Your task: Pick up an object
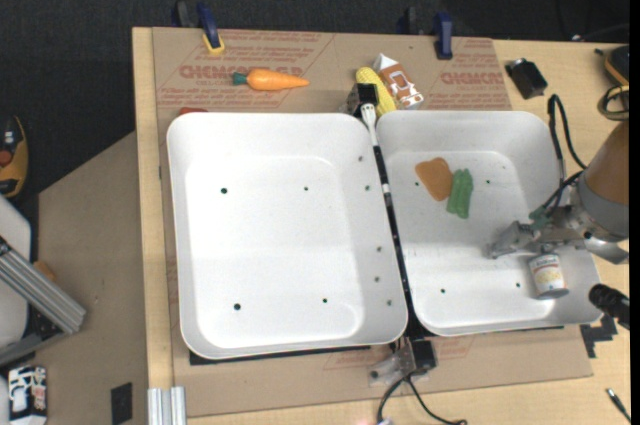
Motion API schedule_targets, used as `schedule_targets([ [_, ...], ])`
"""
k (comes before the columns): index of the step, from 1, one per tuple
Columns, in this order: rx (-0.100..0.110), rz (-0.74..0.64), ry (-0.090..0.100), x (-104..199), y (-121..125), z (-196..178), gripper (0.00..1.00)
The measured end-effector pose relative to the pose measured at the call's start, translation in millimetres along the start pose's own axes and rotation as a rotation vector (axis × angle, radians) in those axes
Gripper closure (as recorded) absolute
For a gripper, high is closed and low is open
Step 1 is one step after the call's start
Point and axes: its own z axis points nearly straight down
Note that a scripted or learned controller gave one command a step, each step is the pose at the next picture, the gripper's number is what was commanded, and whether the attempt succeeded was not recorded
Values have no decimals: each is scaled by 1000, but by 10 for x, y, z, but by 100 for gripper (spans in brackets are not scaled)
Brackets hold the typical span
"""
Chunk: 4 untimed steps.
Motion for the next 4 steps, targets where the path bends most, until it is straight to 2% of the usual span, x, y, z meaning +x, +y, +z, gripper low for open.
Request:
schedule_targets([
  [1,-10,-3,0,-2,-15,8,0],
  [3,-9,2,-7,89,-236,16,0],
  [4,-4,-1,1,-6,-113,21,0],
])
